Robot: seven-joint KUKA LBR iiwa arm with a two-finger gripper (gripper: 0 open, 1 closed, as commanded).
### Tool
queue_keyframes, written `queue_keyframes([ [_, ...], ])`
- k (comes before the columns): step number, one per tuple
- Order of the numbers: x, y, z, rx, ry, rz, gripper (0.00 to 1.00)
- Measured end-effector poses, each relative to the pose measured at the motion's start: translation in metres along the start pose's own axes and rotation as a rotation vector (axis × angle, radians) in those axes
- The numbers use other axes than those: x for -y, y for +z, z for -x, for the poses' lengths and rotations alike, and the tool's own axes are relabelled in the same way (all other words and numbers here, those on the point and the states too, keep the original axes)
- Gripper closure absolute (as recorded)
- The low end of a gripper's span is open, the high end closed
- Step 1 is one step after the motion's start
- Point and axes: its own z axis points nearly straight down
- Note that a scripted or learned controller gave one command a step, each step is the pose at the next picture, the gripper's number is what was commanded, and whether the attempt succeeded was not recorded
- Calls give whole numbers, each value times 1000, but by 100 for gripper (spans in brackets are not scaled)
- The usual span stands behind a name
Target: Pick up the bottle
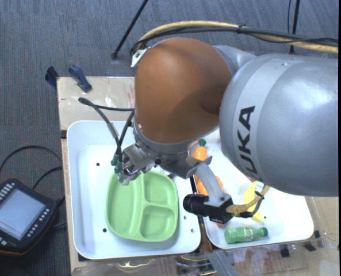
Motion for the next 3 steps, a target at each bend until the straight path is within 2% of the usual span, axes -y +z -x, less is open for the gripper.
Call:
queue_keyframes([
  [3,-1,-23,4,-1,10,-13,100],
])
